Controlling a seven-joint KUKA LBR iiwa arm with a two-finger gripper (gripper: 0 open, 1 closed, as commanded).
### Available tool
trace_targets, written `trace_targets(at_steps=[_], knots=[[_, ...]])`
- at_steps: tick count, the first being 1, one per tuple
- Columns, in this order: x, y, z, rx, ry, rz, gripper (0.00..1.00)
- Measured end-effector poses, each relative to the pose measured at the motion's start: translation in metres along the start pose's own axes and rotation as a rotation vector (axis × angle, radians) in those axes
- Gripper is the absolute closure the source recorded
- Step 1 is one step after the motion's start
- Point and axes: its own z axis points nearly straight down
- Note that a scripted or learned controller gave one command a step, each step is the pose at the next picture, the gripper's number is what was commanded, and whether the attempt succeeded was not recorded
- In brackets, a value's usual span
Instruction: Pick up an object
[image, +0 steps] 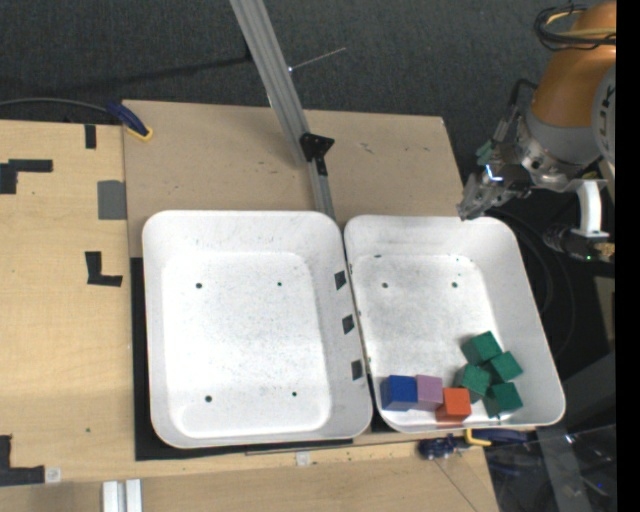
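Note:
The right bin (400, 300) holds its objects in the near right corner: a blue cube (400, 391), a lilac cube (429, 390), an orange cube (456, 402) and several dark green blocks (490, 368). My gripper (474, 205) hangs at the far right corner of that bin, just beyond its rim, well away from the blocks. Nothing shows between its fingers.
The left bin (245, 330) lies beside the right one. A slanted metal pole (285, 95) with a black clamp (317, 147) crosses the bench behind the bins. Black tape marks sit on the wooden board at the left.

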Motion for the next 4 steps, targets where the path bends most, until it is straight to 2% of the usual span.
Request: trace_targets(at_steps=[3, 4], knots=[[0.168, -0.01, -0.013, 0.005, 0.003, -0.005, 1.0], [0.224, -0.022, -0.008, 0.006, 0.002, -0.005, 1.0]])
